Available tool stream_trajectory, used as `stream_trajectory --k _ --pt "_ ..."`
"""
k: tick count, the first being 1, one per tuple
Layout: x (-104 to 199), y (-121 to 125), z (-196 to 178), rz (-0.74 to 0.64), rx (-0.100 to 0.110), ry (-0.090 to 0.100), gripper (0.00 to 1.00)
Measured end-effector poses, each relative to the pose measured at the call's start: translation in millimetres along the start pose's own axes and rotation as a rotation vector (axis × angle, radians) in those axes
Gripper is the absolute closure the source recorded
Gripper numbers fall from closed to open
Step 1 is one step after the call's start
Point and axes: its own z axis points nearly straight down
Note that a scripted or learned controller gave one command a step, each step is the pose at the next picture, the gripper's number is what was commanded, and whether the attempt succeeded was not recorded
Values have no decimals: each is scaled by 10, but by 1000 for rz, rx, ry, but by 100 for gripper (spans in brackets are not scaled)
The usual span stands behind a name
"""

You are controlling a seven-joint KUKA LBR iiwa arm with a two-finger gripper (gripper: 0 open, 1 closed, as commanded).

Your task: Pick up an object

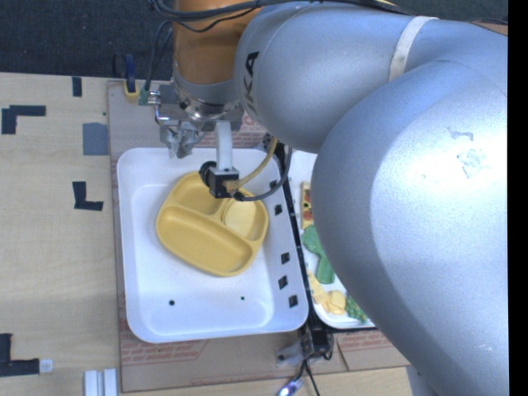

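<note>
Two white bins sit side by side on the bench (49, 246). One yellow plate (210, 236) lies in the left bin (198, 308), a bit nearer the far side than the near side. The plate has three parts, one big and two small, and it lies right side up. The gripper (183, 141) hangs over the far rim of the left bin, just past the far edge of the plate. I cannot tell if it touches the plate. I also cannot tell if the gripper is open or shut, and I see nothing held in it. The big grey arm (396, 139) reaches in from the right and hides most of the right bin (299, 167). In the part of that bin that shows lie some green things (318, 252) and some yellow bits (334, 302). Two tiny dark dots (171, 303) mark the floor of the left bin near its front.
</note>
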Motion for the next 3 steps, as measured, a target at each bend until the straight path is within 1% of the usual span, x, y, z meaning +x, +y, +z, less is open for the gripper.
stream_trajectory --k 1,2,3 --pt "-5 -33 80 1 14 -4 0" --pt "-1055 -295 -1388 10 -3 -3 0" --pt "-984 -303 -1374 1 13 -5 100"
